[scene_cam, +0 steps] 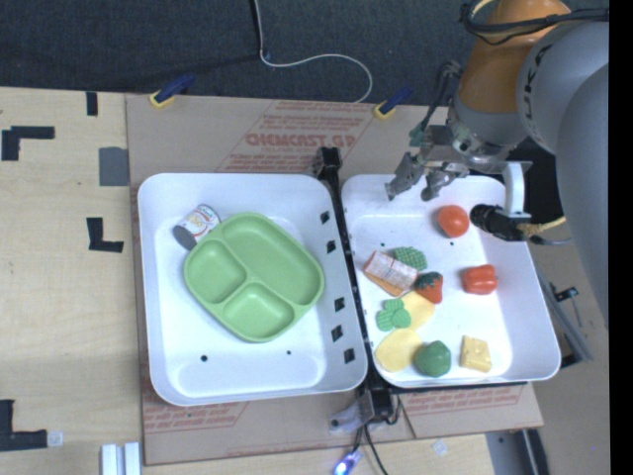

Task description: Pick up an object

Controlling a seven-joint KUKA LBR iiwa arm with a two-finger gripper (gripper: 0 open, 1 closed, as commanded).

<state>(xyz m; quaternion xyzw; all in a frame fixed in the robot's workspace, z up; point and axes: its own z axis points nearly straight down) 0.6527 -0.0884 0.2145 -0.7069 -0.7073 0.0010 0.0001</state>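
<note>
The arm (554, 77) ran off the right edge, its upper part cut away. Just below the claw (420, 181), the packet (388, 272) covered part of a green item (408, 258). Lower still, the yellow piece (398, 349) sat half under the green ball (431, 358) (its shape impossible to tell). The packet's print was too small to read.

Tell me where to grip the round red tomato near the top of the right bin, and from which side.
Grip the round red tomato across its widest middle, coming straight down from above. It sits alone on bare floor of the right white bin, so both fingers should fit. The gripper, open, hangs just up-left of it.
</note>
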